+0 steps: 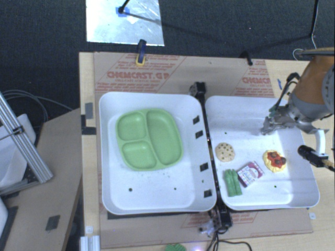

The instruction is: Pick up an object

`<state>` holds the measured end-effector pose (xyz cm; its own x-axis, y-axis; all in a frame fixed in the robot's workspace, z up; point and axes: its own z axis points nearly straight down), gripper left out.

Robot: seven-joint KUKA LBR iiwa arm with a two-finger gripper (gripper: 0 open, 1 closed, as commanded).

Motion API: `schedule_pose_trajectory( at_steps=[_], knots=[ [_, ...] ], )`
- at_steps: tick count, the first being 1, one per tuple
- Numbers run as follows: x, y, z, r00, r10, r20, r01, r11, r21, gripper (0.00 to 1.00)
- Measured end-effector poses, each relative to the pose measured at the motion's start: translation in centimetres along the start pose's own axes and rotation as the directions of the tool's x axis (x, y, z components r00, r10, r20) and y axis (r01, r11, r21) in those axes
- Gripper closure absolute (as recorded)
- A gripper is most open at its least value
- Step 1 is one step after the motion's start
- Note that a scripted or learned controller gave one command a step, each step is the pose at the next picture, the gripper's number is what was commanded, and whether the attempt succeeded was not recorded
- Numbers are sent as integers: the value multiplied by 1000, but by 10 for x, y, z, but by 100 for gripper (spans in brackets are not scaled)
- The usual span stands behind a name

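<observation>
Gripper [273, 123] parked low over the right bin [235, 109], nothing seen between its fingers, and whether it's open or closed can't be made out from up here.

The arm [314, 88] is seen coming in from the right, with the gripper sitting over the bare upper part of the right bin, well apart from the stuff to be picked. That stuff is all gathered in the lower half of the same bin: a cookie [225, 151] near the left wall, a green bundle [232, 182] below it, a small pink packet [250, 173] just beside the bundle, and a yellow-and-red pizza slice thing [275, 160] further right. A green divided tray [148, 139] is laid in the left bin [157, 200]. Both bins are set on the bench [172, 69].
</observation>
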<state>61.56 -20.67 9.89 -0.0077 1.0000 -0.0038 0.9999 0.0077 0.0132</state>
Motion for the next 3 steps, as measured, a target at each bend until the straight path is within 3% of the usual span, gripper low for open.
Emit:
schedule_pose_trajectory(
  at_steps=[1, 2, 3],
  knots=[
    [141, 33, -92, 1000, -11, -9, 11, 1000, 0, 100],
    [171, 57, -86, 1000, -1, -6, 1, 1000, 9, 100],
    [289, 56, -86, 1000, -8, -9, 8, 1000, 10, 100]
  ],
)
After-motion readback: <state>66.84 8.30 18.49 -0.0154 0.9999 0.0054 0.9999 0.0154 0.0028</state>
